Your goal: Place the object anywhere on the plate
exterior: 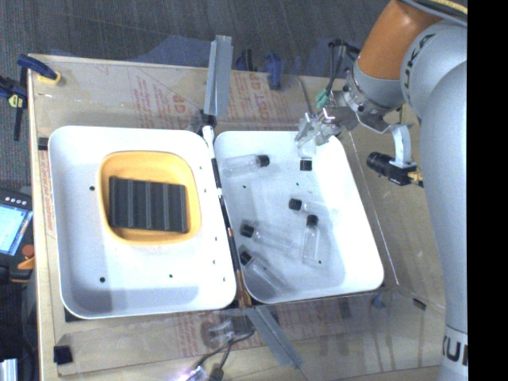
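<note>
The gripper is hovering over the right bin's far rim, its jaws' state not discernible, while about five clear black-capped vials are lying scattered inside near the walls, and one yellow plate is sitting in the left bin.

The counter is a pale board with faint red printing, set on a dark grey floor. Two shallow white bins sit side by side on it — the left bin and the right bin — meeting at a dark seam. A grey metal bar stands at the back, just above that seam. At the left edge sit a blue-and-yellow clamp and, lower down, a small lit screen. Loose wires lie at the front.
</note>
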Robot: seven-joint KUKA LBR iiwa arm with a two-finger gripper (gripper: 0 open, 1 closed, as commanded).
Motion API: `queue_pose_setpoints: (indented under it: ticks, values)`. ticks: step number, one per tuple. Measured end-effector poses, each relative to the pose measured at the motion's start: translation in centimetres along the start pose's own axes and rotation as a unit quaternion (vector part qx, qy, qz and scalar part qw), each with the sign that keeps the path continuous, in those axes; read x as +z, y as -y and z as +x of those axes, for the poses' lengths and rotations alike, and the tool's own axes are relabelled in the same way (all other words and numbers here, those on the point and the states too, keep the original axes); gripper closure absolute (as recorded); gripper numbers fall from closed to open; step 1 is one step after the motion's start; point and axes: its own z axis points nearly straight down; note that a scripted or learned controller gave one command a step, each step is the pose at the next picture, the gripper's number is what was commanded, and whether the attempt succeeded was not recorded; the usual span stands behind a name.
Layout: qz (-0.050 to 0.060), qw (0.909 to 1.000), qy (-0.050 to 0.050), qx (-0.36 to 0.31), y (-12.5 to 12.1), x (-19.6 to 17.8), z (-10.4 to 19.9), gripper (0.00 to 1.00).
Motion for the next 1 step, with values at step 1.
queue_pose_setpoints:
  ticks: [1]
  values:
    - [0.0, 0.9983, 0.001, -0.059, 0.12, 2.43, 5.11, 1.0]
